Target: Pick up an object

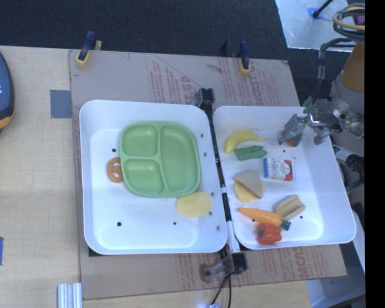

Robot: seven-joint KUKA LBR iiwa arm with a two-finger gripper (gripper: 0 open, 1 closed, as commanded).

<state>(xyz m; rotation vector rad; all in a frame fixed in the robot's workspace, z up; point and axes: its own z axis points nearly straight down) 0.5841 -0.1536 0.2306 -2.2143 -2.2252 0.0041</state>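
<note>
The arm reaches in from the right and its jaws [297,132] hang over the far right part of the right bin [321,172]. Whether they are released or clenched cannot be told at this slant; nothing shows between them. A small red spot sits just beneath them, too small to name.

The candidates for picking lie mostly in the right bin: a yellow banana [242,138] touching a green bean pod [251,152] near the far left corner, a small white carton with a red and blue label [279,169] in the middle, a sandwich wedge [248,185] just nearer, then a carrot [260,215], a bread piece [289,206] and a red tomato [269,234] along the near edge. The left bin [96,191] holds a green divided plate [160,159], a brown pretzel [115,170] at the plate's left edge and a pale yellow chip [194,205] beside its near right corner.

By the look of it, the step in hand is the approach: the jaws are positioned above the bin and no object is lifted yet. The nearest isolated object is the carton, well apart from its neighbours. The next move likely calls for settling over one object, descending with the jaws spread around it, then closing and lifting straight up, clear of the bin wall.
</note>
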